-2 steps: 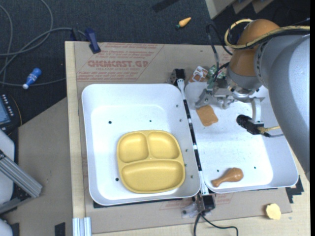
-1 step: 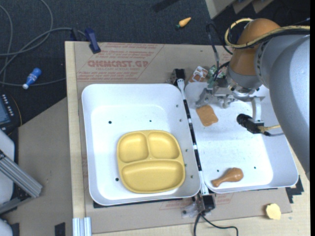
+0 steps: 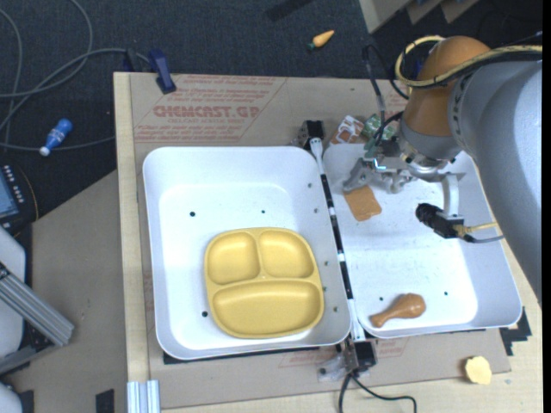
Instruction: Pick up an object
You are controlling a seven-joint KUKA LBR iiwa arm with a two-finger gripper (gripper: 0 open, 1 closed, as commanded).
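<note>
Dark carpet surrounds the surface [image 3: 138,231]. At 9 o'clock from the hand [image 3: 398,179], whose grip state I cannot tell, a tan slice [image 3: 363,202] lies in the right bin [image 3: 495,304], near the rim shared with the left bin [image 3: 164,179]. A drumstick [image 3: 399,309] lies at 6 o'clock. The left bin holds a yellow divided plate [image 3: 263,282].

Yellow divided plate [image 3: 263,282] glossy plastic; white bins [image 3: 172,196] smooth plastic; bench [image 3: 129,231] matt board.
</note>
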